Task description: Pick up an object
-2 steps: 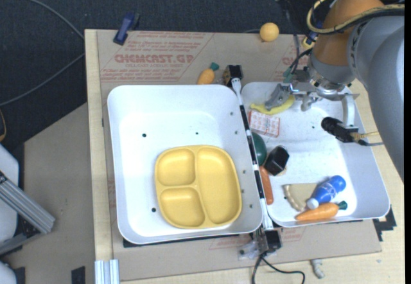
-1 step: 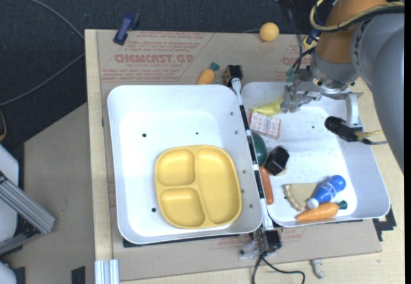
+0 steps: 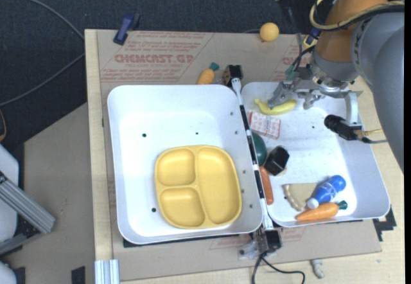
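Yellow banana (image 3: 276,107) just below the hand (image 3: 297,87); light, smooth, curved; best pinched mid-body; the hand's grip state I cannot tell.

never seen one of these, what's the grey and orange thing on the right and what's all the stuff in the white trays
That is a robot arm, filmed from one camera above the bench. Its pincer hangs over the right bin, just above a yellow banana toy. I cannot tell whether it holds anything. That bin also has a blue bottle, a carrot and a black cup. The left bin holds a yellow divided plate.
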